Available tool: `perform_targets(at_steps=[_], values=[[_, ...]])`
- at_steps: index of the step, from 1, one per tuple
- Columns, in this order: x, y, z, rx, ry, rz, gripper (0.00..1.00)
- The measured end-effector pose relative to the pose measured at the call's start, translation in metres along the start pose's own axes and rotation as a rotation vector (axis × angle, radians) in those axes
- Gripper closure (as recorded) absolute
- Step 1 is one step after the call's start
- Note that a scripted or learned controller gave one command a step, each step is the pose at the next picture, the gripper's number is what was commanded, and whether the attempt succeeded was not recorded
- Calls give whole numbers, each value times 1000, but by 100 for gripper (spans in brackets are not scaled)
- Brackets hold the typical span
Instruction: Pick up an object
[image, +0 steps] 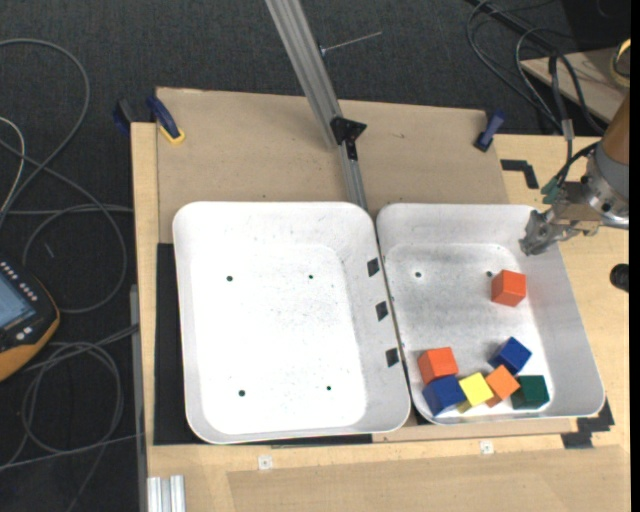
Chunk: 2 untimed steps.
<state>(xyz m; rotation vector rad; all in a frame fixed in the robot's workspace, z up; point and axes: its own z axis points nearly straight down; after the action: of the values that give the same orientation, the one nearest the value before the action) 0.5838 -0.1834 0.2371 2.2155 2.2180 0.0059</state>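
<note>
Tool hangs over the right white bin's far rim; I cannot tell its state. Nearest, alone on the bin floor, the small orange cube looks light, rigid, smooth: grip opposite flat faces.

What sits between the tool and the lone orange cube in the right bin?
Nothing: in the camera view, bare white bin floor separates the tool from the orange cube.
</note>
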Motion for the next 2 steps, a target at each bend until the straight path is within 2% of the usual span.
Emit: perform_targets(at_steps=[1,2], values=[[0,2,-51,0,0,0,100],[55,3,-36,9,5,-5,100]])
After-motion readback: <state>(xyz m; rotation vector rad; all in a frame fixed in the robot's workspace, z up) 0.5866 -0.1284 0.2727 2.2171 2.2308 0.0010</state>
